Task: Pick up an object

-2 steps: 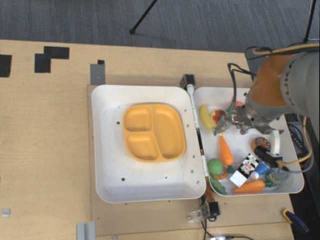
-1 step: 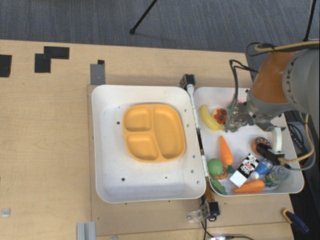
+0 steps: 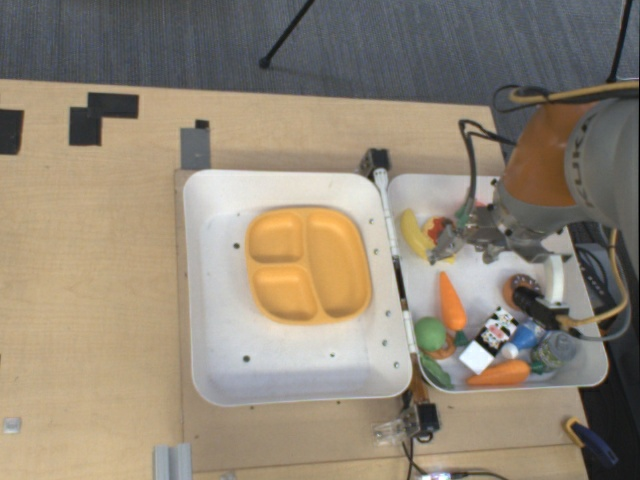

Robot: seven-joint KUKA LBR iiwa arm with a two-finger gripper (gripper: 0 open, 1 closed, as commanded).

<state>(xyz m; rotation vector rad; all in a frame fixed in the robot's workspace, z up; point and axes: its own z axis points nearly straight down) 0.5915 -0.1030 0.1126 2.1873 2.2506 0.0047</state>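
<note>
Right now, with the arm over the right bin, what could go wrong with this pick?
The gripper hangs beside the banana and a small red item, so it could close on both or nudge one away. The toys crowd the right bin: two carrots, a green ball. A lifted piece may drag a neighbor. The banana lies near the bin wall, possibly blocking one finger.

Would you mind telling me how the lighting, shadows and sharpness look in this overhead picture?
Camera view: lighting is soft and even, with no strong glare on the white bins; the yellow divided plate casts only a faint shadow; the arm looks slightly soft at close range, and the small toys beneath it, such as the carrot, are sharper but crowded; the bin edges bow slightly, suggesting mild lens distortion.
</note>
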